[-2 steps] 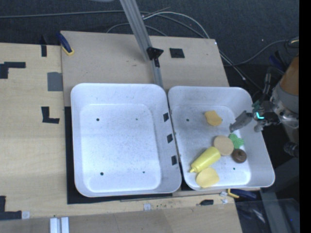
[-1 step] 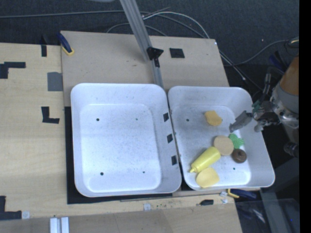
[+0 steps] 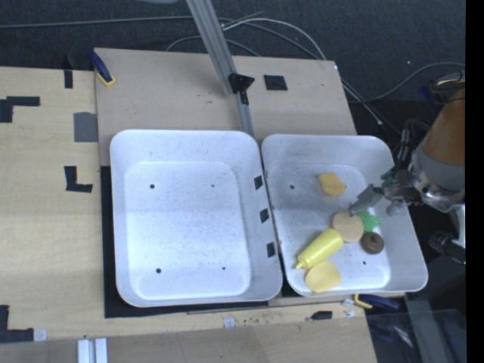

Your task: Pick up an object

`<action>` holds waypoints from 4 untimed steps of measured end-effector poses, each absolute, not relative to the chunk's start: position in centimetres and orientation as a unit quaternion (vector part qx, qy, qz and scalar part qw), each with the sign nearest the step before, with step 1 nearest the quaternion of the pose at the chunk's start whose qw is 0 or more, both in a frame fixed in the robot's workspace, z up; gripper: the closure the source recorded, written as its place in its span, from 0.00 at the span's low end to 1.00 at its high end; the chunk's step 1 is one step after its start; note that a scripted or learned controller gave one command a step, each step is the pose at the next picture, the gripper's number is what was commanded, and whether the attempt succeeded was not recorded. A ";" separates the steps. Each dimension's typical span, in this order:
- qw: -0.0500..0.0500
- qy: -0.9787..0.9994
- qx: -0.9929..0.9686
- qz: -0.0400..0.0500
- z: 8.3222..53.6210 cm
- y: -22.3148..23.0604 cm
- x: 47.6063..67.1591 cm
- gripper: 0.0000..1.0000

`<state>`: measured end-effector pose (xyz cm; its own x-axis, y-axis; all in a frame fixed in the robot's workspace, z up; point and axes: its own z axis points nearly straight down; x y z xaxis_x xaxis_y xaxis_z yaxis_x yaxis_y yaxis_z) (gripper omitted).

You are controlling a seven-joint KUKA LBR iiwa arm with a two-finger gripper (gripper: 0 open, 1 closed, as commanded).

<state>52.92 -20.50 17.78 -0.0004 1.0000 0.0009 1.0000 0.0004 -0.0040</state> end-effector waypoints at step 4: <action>-0.001 -0.708 -0.707 -0.001 14.8 -19.7 53.5 1.00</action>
<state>53.46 -19.66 14.77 -0.0012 1.0000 -0.0008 1.0000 0.0012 0.0027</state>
